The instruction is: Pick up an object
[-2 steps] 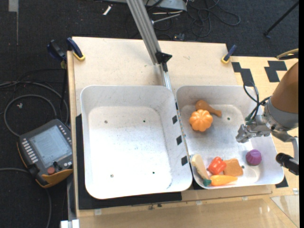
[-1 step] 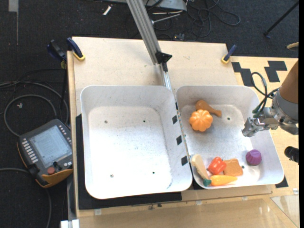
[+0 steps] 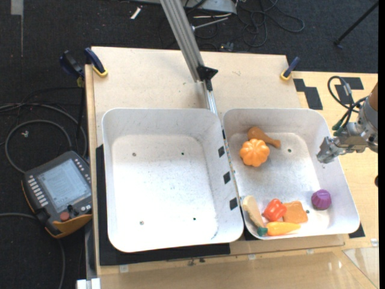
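Pincer: mine, poised over the right wall of the right bin, tips pointing inward toward the bin floor. Whether the tips stand wide or narrow I cannot tell at this angle. Nothing sits between them.

Candidate items, all in the right bin:
- Orange pumpkin: level with my pincer, well apart across bare floor, standing alone save for the brown piece touching its far side. Round and ribbed; I judge it the cleanest target.
- Purple ball: nearest, toward the bin's front, close by the right wall. Small and round, apt to roll; the wall may block one tip.
- Red pepper, orange block, carrot, pale piece: crowded together in the front corner, touching. A grasp there risks nudging neighbours or closing on two things.

Method, as I judge it: clear the wall first, centre above the pumpkin, align the tips across its width away from the brown piece, descend straight, close, then lift.

Left bin: beyond, not needed.
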`<state>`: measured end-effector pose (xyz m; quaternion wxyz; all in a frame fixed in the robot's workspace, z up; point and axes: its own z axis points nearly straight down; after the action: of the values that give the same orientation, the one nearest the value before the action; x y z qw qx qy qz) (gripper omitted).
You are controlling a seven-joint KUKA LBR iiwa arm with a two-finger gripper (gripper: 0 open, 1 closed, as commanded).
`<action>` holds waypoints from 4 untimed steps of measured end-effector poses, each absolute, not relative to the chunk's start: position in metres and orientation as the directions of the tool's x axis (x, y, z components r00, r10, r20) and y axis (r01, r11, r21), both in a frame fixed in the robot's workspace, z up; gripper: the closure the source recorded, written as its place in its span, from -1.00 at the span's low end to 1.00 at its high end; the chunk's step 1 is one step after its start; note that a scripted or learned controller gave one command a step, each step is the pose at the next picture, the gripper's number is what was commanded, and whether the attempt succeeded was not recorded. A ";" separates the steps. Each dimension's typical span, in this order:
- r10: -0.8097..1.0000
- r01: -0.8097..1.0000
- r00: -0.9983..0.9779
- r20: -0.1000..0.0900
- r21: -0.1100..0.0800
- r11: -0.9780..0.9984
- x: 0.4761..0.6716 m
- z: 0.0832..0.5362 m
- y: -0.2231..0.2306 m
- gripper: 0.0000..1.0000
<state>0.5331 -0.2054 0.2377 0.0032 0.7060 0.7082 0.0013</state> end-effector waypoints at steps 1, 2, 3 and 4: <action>1.000 1.000 -0.009 0.002 0.001 0.009 0.543 0.230 -0.146 1.00; 1.000 1.000 -0.008 0.001 0.002 0.008 0.550 0.240 -0.089 1.00; 1.000 1.000 -0.009 0.001 0.002 0.009 0.552 0.246 -0.042 1.00; 1.000 1.000 -0.009 0.002 -0.001 0.009 0.546 0.247 0.014 1.00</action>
<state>0.5465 0.0143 0.2475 -0.0010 0.7040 0.7102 0.0006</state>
